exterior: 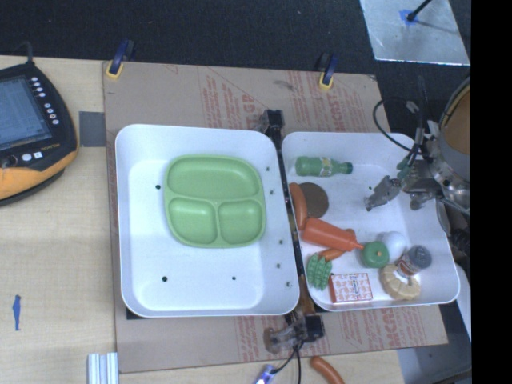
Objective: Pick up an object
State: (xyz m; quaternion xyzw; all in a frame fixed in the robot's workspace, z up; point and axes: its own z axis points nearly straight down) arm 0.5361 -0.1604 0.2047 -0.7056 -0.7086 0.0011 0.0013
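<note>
Carrot (pixel 329 234) lies slantwise, tip toward the right bin's (pixel 364 149) centre.

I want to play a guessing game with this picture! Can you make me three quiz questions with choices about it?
1. Where is the green plate?
A. left bin
B. right bin
C. on the cardboard

2. How many sections does the green plate have?
A. two
B. three
C. five

3. What is the robot's hand doing?
A. hovering over the right bin, holding nothing
B. holding the carrot
C. resting on the green plate

Answers:
1 A, it sits in the left bin.
2 B, one long section above two small ones.
3 A, the carrot lies apart from it, on the bin floor.
</note>
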